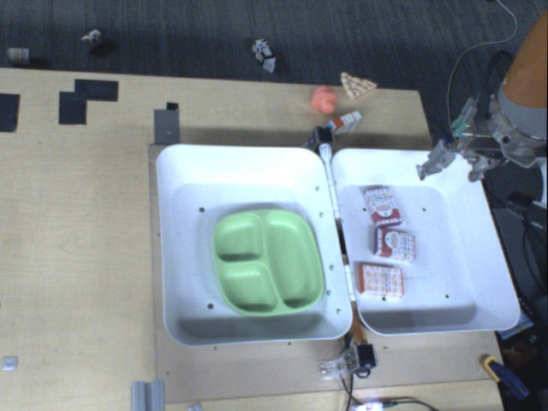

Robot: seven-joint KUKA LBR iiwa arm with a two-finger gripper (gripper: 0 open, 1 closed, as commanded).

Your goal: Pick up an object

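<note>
Red-and-white packets (387, 242) are lying in the right bin (462, 238) in a column running twelve to six — sitting at about eight o'clock from the empty, parted gripper (452, 163).

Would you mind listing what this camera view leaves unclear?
- Arm: cut off by the right edge above the orange band.
- Gripper: blurred; finger state unreadable.
- Packets in the right bin: print too small to read.
- Floor bits: too small to identify.
</note>
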